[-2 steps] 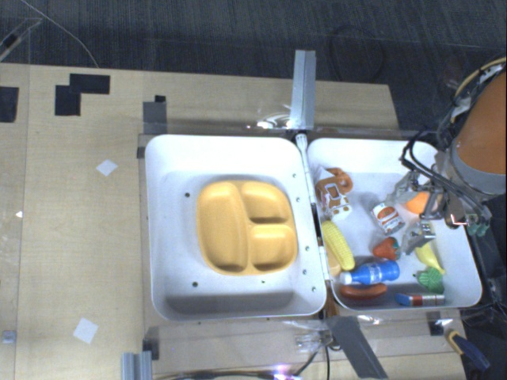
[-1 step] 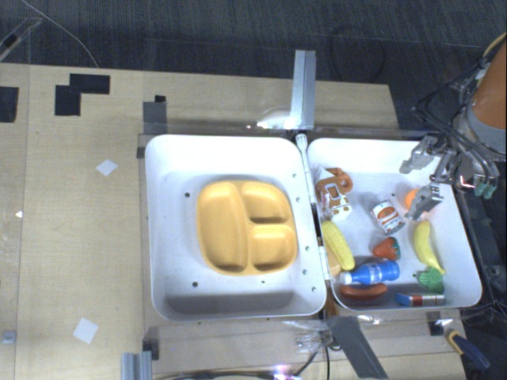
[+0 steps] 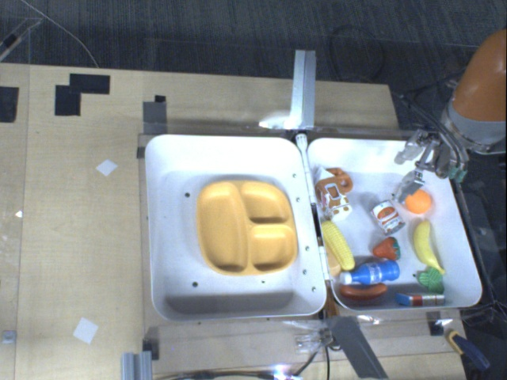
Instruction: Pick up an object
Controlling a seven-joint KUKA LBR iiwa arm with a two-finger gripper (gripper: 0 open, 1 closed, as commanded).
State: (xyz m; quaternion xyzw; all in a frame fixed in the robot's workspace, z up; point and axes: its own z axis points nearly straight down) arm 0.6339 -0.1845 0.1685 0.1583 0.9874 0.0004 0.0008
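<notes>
The right bin [image 3: 467, 279] holds, along its near edge, a blue bottle [image 3: 372, 273] and a corn cob [image 3: 339, 245]. Farther back lie a banana [image 3: 426, 245] and an orange ball [image 3: 418, 203]. The gripper [image 3: 424, 163] hangs over the bin's far right corner (finger state: cannot tell). The left bin [image 3: 158, 236] holds a yellow divided tray [image 3: 245, 226].

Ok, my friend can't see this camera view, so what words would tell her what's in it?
A robot gripper hovers over the right white bin, above toys such as an orange ball, a banana, corn and a blue bottle. The left white bin holds a yellow divided tray.
</notes>
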